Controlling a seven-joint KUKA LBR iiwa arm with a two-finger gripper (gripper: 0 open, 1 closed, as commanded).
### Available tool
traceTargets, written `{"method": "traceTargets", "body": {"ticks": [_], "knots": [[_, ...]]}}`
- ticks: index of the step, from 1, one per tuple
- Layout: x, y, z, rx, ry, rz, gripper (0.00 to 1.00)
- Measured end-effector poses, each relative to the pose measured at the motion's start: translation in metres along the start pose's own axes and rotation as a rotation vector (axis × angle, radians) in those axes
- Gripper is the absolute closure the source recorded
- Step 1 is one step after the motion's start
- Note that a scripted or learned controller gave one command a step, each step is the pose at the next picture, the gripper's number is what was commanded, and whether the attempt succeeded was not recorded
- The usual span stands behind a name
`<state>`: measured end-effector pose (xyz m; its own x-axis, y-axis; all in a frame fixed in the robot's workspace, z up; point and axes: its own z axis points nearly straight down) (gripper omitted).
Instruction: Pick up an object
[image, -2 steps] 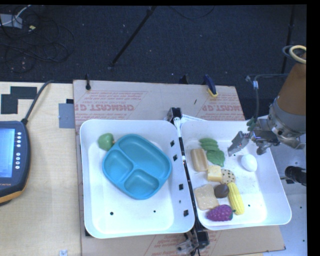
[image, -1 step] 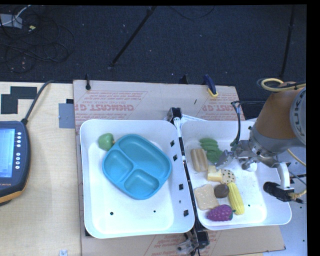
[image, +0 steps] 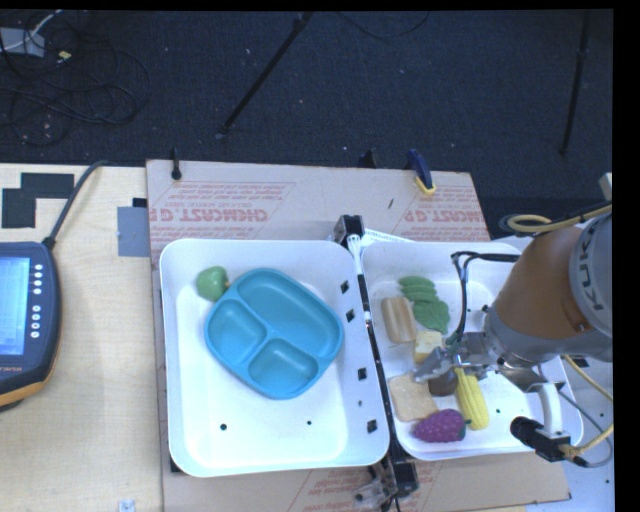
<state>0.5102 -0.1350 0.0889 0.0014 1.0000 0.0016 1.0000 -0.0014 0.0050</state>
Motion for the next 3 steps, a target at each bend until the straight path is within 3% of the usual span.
{"method": "traceTargets", "body": {"ticks": [1, 2, 3], "knots": [[0.051, 0.038, -0.002, -0.003, -0.004, -0.004, 0.00], [0.037, 0.084, -0.002, 0.000, -0.001, -0.004, 0.00], [0.025, 0.025, -0.003, -0.006, -0.002, 0.002, 0.00]]}}
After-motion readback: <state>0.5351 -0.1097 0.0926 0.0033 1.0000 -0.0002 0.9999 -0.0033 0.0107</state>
